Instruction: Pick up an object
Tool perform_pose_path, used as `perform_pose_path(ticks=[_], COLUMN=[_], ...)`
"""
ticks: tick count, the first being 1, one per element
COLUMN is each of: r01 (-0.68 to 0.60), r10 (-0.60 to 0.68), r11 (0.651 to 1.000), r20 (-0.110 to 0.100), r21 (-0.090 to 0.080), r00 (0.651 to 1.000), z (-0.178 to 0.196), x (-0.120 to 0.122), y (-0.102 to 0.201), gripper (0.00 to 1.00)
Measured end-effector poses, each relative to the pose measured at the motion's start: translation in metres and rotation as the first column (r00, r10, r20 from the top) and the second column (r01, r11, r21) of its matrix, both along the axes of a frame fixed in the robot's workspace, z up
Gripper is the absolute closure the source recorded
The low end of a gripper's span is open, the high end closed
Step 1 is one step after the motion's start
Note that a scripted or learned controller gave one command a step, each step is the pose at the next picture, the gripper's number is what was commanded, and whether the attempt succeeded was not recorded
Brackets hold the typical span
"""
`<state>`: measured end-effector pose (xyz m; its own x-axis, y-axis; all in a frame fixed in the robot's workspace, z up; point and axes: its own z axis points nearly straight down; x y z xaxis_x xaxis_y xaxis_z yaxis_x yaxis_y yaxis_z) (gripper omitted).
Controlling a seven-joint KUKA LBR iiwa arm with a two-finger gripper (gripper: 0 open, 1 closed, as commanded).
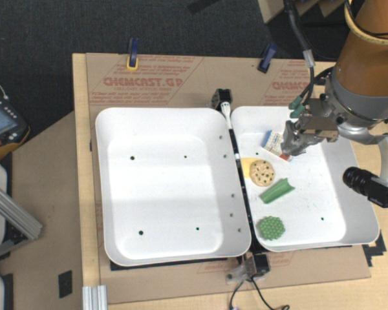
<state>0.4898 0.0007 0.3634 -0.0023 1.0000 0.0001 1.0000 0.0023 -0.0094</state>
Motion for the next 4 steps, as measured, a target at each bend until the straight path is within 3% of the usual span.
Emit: perform_pose_path(ticks=[1,2,3,4], r01=[-0.002,0.002,-0.002,0.004], r10=[0.002,-0.002,0.002,-0.004], r11=[1.0,1.0,1.0,1.0], r20=[0.018,0.003,0.019,0.004], r21=[0.001,-0.001,0.003,-0.002], r00=[1.0,1.0,1.0,1.0], z=[0.072,0.021,0.097,0.048], x=[-0.01,-0.001,-0.01,0.04], y=[0.049,0.057,0.088,0.091], gripper=[1.0,1.0,1.0,1.0])
